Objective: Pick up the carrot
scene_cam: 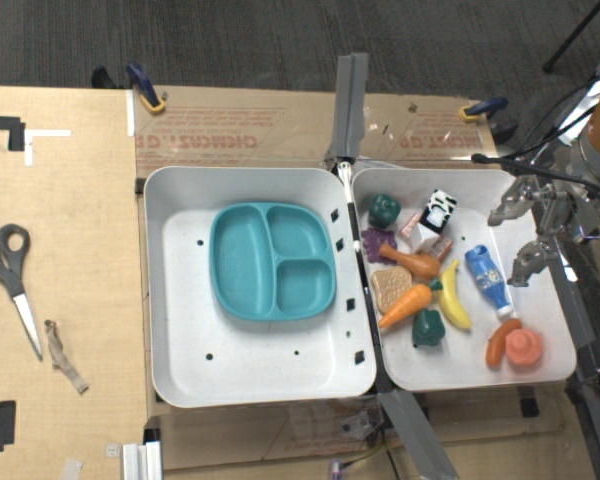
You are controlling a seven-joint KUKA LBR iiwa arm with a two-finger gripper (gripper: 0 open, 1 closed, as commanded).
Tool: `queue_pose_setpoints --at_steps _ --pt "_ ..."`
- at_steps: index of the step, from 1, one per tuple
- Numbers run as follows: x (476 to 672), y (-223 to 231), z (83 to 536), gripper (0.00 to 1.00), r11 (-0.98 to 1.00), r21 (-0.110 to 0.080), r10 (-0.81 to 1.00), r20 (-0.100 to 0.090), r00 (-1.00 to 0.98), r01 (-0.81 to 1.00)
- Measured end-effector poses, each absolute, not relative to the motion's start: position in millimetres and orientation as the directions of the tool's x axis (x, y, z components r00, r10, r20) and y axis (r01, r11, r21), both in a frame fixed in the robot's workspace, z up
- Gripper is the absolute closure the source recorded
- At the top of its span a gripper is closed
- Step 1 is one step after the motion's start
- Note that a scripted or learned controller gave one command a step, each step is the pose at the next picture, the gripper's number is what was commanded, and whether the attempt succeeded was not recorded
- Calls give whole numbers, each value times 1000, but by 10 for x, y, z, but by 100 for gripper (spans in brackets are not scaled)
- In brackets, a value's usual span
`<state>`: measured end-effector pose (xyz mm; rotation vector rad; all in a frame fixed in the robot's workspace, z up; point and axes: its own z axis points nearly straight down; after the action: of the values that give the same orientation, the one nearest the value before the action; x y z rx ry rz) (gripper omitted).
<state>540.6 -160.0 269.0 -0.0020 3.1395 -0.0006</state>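
Nearest the lens: grey tape strip [420, 446] under the bench's front edge, then the right bin [480, 373] front rim. In that bin, near end: pink toy [525, 347] with a small red-orange piece [496, 349] touching its 9 o'clock side. Dark green block [428, 328] next. The carrot [406, 305] lies just at the block's 11 o'clock, tip pointing to 8 o'clock, touching the cracker-like square [390, 286] and close to the banana [453, 295] at its 3 o'clock. Blue tube [487, 279] further right. Chicken leg [412, 261], purple piece [378, 241], green lump [384, 209], black-white box [438, 211] at the far end. Left bin [170, 268] holds the teal divided plate [274, 260]. Scissors [13, 283] on the bench, far 9 o'clock.

Gripper [536, 236] hangs over the right bin's 3 o'clock side, well apart from the carrot; nothing visibly between fingers, spread can't be judged.

Risks: crowded carrot, so fingers likely snag banana, block or cracker; tapered carrot may slip or roll.
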Motion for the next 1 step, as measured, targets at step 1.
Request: queue_pose_setpoints --at_steps 1 --pt "5514 -1102 1065 0 999 -1 -40 -9 -999 -40"
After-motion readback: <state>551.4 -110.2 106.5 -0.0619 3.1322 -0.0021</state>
